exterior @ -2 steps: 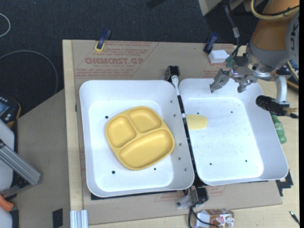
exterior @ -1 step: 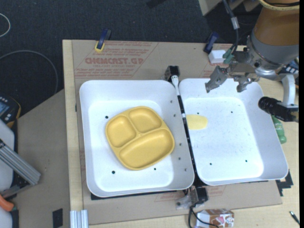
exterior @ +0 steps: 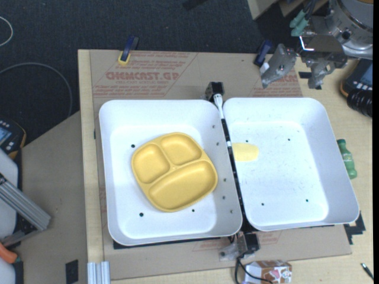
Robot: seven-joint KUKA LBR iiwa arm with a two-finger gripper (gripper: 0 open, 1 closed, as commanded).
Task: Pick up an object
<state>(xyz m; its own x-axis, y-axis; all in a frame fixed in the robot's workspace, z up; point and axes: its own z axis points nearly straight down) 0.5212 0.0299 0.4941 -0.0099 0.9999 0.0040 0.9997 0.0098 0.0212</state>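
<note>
While you look down through the camera view, you have one brown board surface [exterior: 177, 70] printed with red lettering, set on dark carpet [exterior: 71, 16].

On that surface you can count:

- Two shallow white bins, side by side and touching along their inner rims: the left bin [exterior: 112, 158] and the right bin [exterior: 314, 158].
- One yellow divided plate [exterior: 173, 171] with three compartments, lying flat near the middle of the left bin, turned at a slant.
- One small pale yellow piece [exterior: 245, 152] lying flat in the right bin, just beside its left wall.
- Two black clips on the seam between the bins, one at the far end [exterior: 214, 90] and one at the near end [exterior: 246, 241].
- One blue and yellow clamp [exterior: 127, 50] on the far left edge of the board, and one blue clamp [exterior: 263, 53] on the far edge further right.
- One green item [exterior: 346, 157] just outside the right bin's right rim.

At upper right you see one arm, with its gripper [exterior: 278, 64] hanging above the board's far edge, beyond the right bin's far left corner and well apart from both yellow things. Whether the fingers are apart or together, you cannot tell from this angle; nothing shows between them.
</note>
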